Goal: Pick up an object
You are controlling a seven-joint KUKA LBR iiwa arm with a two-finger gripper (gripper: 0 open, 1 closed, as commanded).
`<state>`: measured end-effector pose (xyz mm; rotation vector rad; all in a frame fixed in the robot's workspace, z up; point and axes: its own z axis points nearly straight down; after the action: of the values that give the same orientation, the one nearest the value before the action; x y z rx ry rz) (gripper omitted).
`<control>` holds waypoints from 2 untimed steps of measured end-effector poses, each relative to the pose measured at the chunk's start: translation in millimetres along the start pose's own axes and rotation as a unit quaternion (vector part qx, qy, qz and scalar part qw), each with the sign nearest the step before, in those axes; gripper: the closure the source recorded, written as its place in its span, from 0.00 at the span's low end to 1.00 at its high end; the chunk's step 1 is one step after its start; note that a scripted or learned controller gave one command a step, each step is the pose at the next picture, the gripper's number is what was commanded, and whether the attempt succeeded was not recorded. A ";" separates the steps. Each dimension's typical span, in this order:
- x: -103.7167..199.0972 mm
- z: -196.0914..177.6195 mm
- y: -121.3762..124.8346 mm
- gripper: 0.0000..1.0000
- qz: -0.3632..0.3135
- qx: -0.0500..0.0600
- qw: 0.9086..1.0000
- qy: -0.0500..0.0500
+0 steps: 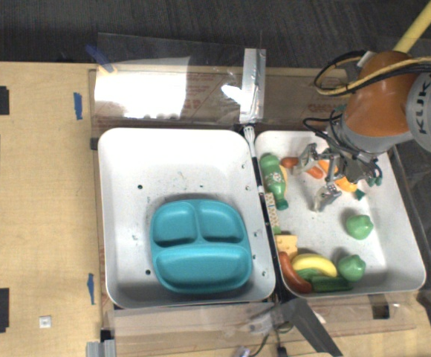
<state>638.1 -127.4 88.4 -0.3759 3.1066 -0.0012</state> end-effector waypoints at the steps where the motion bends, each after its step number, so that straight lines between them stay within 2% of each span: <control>1: -4.5 -15.2 -0.2 1.00 0.000 0.003 1.000 -0.008; 2: -45.4 -103.2 48.7 1.00 -0.019 0.000 1.000 -0.003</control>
<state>669.4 -69.4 192.1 -0.4326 3.0940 -0.0020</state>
